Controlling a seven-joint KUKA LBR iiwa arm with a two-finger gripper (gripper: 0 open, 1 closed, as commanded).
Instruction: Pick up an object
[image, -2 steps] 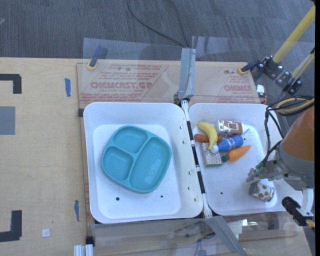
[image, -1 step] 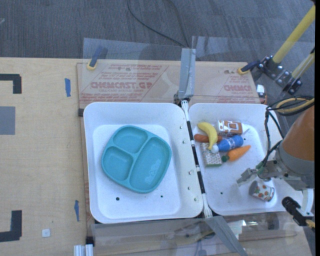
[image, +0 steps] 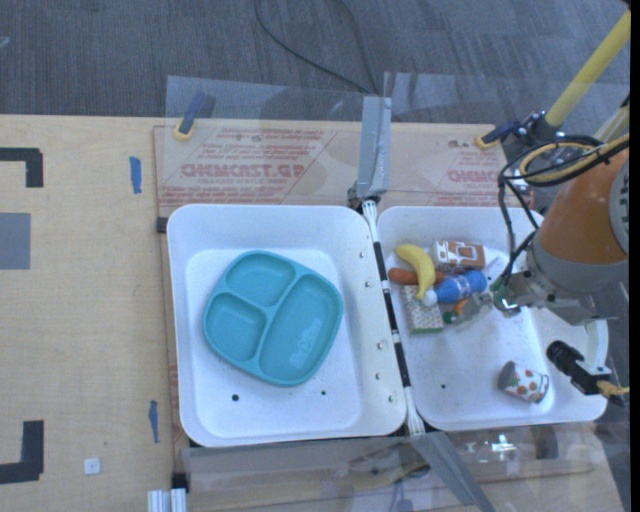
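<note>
In the right bin (image: 470, 400) a small heap lies at the far left: a yellow banana (image: 418, 266), a white and brown carton (image: 458, 254), a blue bottle (image: 460, 288), an orange piece (image: 401, 275) and a patterned green square (image: 424, 318). A small white object with orange spots (image: 524, 382) lies alone near the front right. My gripper (image: 506, 299) hangs low over the bin, just right of the blue bottle's end, below the grey wrist and orange band (image: 585, 225).
The left bin (image: 200, 400) holds a teal divided plate (image: 273, 317). A divider rim (image: 385, 310) runs between the two bins. Black cables (image: 540, 165) loop above the arm at the back right. A black part of the arm (image: 573, 367) overhangs the right bin's right edge.
</note>
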